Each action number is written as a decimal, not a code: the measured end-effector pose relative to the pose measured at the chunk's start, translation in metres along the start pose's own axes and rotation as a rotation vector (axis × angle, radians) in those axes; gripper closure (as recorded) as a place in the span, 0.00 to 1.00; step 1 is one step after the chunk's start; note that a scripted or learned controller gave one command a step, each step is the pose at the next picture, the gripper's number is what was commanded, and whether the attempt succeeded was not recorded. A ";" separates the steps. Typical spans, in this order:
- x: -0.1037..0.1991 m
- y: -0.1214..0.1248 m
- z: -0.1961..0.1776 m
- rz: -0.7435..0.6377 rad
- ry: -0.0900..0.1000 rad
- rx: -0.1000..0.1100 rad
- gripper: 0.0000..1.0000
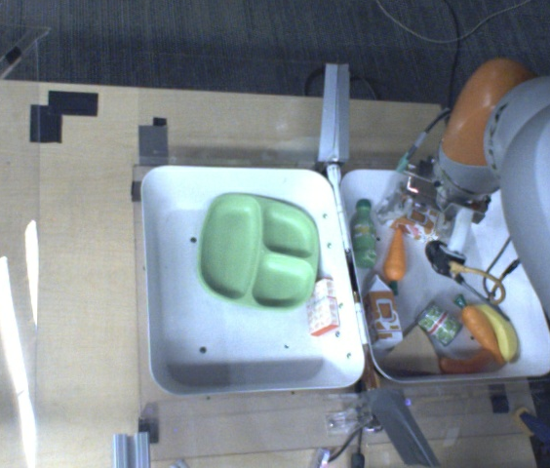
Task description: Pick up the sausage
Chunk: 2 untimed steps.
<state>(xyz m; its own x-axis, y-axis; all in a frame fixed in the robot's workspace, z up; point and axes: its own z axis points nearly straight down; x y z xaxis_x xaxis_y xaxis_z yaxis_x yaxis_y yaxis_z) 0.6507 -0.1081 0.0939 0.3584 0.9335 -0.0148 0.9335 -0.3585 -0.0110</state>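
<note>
- The arm (548,164) is a thick, rounded tube of pale grey with a smooth, glossy shell.
- A bright orange band (477,110) wraps it above the wrist, domed and shiny.
- Below the band sits a grey wrist collar (465,175).
- The hand (413,203) is a cluster of dark and metallic parts with small coloured wires.
- A black cable (470,266) loops from a dark fitting.

A green tray (258,250) sits in the left bin (173,359). The pincer (413,206) hangs over the right bin (538,354), near a carrot (395,254), green bottle (363,224) and banana (494,330).
</note>
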 end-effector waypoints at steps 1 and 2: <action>-0.020 -0.021 -0.001 -0.128 0.017 -0.036 0.00; -0.020 -0.021 -0.001 -0.128 0.017 -0.036 0.00</action>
<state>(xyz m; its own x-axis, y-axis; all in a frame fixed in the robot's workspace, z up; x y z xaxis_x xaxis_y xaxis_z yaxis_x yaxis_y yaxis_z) 0.6239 -0.1190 0.0952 0.2361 0.9717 0.0017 0.9714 -0.2361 0.0242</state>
